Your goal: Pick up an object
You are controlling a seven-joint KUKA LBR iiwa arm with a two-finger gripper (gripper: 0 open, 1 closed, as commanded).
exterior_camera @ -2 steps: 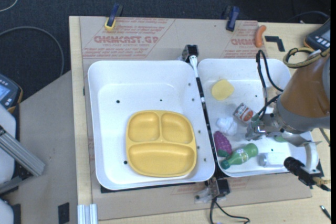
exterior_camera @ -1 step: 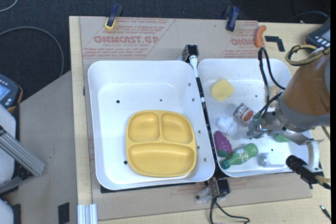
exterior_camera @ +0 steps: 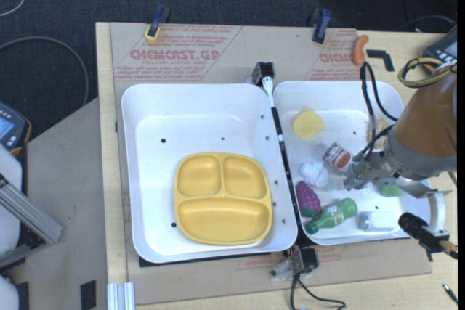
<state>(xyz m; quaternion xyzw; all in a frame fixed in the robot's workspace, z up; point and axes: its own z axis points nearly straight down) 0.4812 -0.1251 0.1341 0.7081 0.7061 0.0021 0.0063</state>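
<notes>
The right bin (exterior_camera: 341,93) holds several small items. A yellow lemon-like lump (exterior_camera: 307,124) lies at the back, with a small red and white can (exterior_camera: 336,156) in front of it. A white crumpled item (exterior_camera: 314,173), a purple grape bunch (exterior_camera: 308,198) and a green bottle (exterior_camera: 333,215) lie toward the front left. A small grey-white piece (exterior_camera: 367,221) sits near the front wall, and a green item (exterior_camera: 390,190) peeks out under the arm. My gripper (exterior_camera: 360,174) is low in this bin, just right of the can and above the bottle. The wrist hides its tip.
The left bin (exterior_camera: 145,120) holds a yellow divided plate (exterior_camera: 222,197). The arm's orange band (exterior_camera: 429,128) and a black cable (exterior_camera: 370,102) cover the right bin's right side. Clamps (exterior_camera: 155,24) hold the cardboard at the back.
</notes>
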